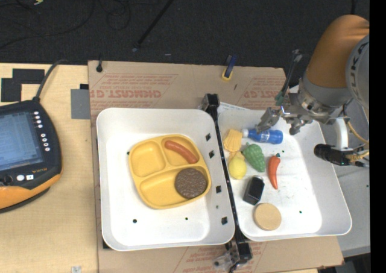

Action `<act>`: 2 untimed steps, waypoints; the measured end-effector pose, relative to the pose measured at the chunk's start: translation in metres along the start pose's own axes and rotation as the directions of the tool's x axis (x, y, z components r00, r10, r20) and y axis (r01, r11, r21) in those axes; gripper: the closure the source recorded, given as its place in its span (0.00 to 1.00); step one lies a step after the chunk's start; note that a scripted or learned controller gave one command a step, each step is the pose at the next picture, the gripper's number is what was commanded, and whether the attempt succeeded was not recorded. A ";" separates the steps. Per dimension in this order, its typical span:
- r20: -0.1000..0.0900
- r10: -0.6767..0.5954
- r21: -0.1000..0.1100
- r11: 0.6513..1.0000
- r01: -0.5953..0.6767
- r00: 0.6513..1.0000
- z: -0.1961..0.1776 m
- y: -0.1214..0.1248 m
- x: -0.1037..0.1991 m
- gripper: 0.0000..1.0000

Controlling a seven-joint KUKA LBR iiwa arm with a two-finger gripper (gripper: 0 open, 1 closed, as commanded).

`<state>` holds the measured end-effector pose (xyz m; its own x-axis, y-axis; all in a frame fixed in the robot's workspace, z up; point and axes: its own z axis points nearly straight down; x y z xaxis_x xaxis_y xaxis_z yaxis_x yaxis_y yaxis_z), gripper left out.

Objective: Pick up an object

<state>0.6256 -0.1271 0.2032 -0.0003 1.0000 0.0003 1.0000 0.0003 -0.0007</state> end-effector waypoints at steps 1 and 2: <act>-0.003 -0.001 0.009 1.000 0.001 1.000 0.013 -0.077 0.054 0.00; -0.004 -0.002 0.010 1.000 0.002 1.000 0.017 -0.151 0.106 0.00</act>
<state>0.4750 -0.0215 0.1864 -0.0020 1.0000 0.0039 0.9999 0.0020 -0.0108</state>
